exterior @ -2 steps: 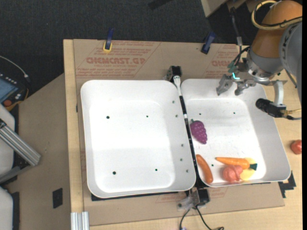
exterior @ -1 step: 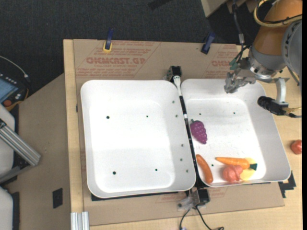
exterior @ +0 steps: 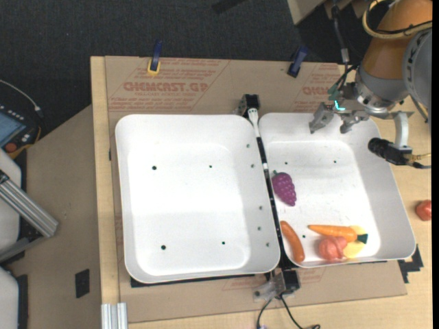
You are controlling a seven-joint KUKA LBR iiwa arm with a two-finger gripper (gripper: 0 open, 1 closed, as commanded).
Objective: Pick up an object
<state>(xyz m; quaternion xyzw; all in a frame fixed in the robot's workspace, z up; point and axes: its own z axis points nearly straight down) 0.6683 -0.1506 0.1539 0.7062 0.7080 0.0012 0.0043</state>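
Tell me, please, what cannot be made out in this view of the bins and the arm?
- Pink object, camera view: partly covered by the carrot and a yellow piece; too small to identify.
- Red thing on the bench: cut off at the right.
- Arm: its upper part is cut by the top edge.

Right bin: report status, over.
End effector open, above right bin's far edge, holding nothing. Grapes, carrot, other toy food near front. Nothing in the way.

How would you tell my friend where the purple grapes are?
Look in the right bin, along its left wall beside the divider. The purple grapes lie there alone, above the orange and pink toys, the only purple bumpy thing.
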